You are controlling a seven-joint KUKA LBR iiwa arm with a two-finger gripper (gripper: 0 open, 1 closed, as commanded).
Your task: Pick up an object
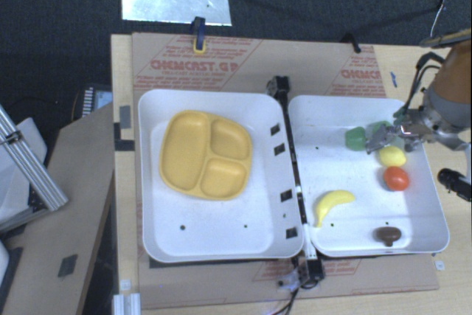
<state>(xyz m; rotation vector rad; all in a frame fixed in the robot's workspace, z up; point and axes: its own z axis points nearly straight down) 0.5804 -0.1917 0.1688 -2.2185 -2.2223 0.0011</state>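
gripper low beside the lemon, near the green block; its jaws' state unclear; nothing lifted yet, grasp and raise remain.

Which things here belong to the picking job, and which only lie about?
Job: gripper; green object; yellow lemon; orange-red ball; banana; brown piece; right bin.
Lying about: yellow divided plate; left bin; cardboard sheet.

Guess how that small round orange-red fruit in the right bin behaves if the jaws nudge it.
The small round orange-red fruit looks ball-shaped, so it will probably roll on the flat floor of the right white bin. Its glossy skin suggests it may slip. A small yellow lemon-shaped piece sits right beside it and would likely get bumped.
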